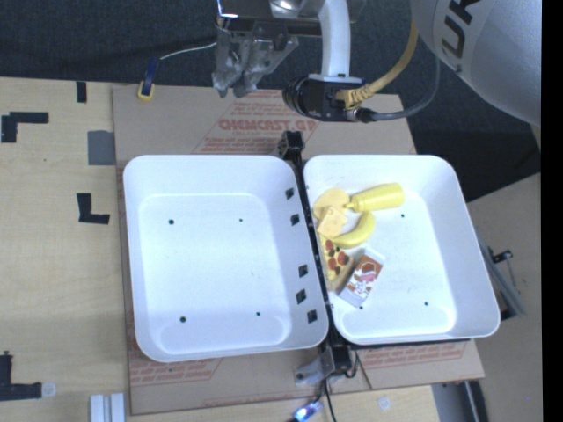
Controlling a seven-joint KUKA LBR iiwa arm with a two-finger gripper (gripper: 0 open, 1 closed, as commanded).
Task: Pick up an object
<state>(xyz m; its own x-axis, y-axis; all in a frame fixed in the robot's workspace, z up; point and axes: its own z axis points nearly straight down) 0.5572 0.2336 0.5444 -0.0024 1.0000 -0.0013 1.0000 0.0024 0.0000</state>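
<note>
My gripper point(242, 76) hangs high above the bench's far edge, behind the left bin point(141, 236) and well away from the objects. A cluster of items lies in the right bin point(440, 262) against its left wall. It holds a yellow cylinder point(380, 197), a yellow banana point(359, 231), a pale yellow chunk point(327, 204), a small slice with red dots point(334, 258) and a red and white packet point(362, 279). Nothing hangs from the gripper.
A black hinged divider point(303, 236) runs between the two bins. A brown cardboard sheet point(255, 130) lies under them. Cables and a black ring point(321, 99) hang near the arm at the back. The grey arm body point(493, 33) fills the top right.
</note>
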